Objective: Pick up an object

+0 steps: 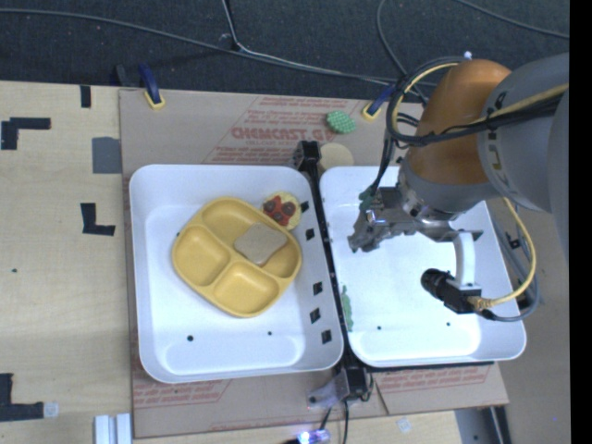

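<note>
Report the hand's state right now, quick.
Hand: over the right bin, near its left wall; open or closed cannot be told from this view, and nothing is visibly held.

cardboard sheet [268, 132] under both bins | blue clamps [150, 86] at its far edge | black cables [231, 40] on dark floor beyond

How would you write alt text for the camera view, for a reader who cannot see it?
A grey and orange robot arm reaches from the right, its gripper over the right white bin. The left white bin holds a yellow divided tray with a tan square on it.
</note>
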Robot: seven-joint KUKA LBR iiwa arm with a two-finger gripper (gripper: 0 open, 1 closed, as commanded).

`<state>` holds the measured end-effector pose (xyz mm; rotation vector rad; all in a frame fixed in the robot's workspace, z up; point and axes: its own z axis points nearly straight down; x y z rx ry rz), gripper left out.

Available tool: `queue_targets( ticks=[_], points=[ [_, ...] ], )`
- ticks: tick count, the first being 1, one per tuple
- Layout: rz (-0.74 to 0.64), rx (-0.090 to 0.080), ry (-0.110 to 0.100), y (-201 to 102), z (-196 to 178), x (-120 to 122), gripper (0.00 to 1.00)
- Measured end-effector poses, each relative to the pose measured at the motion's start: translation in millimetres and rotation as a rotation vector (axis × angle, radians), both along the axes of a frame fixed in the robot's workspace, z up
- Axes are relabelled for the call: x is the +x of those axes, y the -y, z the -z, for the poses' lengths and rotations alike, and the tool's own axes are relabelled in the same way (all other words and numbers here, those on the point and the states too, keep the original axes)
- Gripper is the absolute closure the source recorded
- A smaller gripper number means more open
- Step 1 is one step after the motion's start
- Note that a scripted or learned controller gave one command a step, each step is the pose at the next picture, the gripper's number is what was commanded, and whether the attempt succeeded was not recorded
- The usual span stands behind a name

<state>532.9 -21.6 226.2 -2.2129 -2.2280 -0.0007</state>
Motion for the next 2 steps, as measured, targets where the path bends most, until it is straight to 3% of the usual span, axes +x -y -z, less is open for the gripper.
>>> queue_targets(
  ticks=[2],
  points=[
    [0.001, -0.001, -0.001, -94, 5, 33, 1.00]
  ],
)
